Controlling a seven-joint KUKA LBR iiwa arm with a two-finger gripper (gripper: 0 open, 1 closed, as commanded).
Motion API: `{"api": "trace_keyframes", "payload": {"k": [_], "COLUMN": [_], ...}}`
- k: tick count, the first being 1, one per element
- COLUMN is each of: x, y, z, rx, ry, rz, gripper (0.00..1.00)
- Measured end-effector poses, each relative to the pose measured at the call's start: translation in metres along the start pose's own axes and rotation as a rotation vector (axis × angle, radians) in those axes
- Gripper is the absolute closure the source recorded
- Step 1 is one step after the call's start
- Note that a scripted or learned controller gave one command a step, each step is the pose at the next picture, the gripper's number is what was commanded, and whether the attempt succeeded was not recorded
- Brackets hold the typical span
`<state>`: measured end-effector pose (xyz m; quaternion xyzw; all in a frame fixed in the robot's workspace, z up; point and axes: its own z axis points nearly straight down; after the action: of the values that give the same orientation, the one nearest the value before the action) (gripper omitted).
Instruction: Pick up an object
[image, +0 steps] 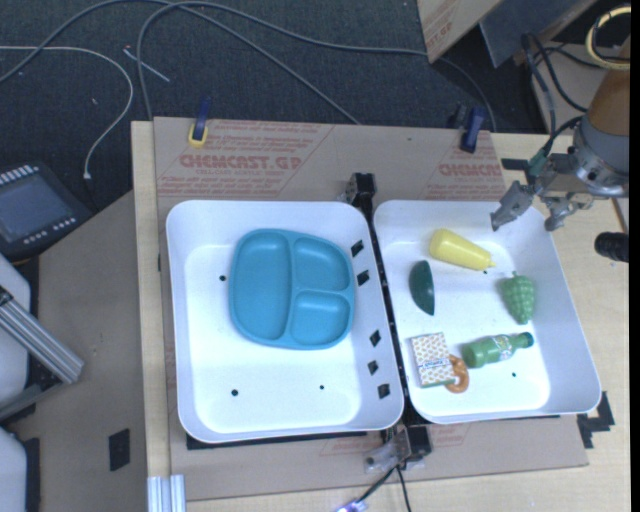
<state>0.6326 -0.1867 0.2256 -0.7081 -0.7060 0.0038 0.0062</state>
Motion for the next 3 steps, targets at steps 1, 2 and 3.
{"api": "trace_keyframes", "payload": {"k": [1, 2, 3], "x": [0.001, 0.008, 0.018], "y": [0.003, 0.010, 0.014], "z": [-0.009, 0.044, 0.100], "rx": [-0.014, -0.009, -0.008], "ry": [-0.003, -0.002, -0.002], "rz": [-0.003, -0.005, -0.005], "gripper": [0.00, 0.00, 0.00]}}
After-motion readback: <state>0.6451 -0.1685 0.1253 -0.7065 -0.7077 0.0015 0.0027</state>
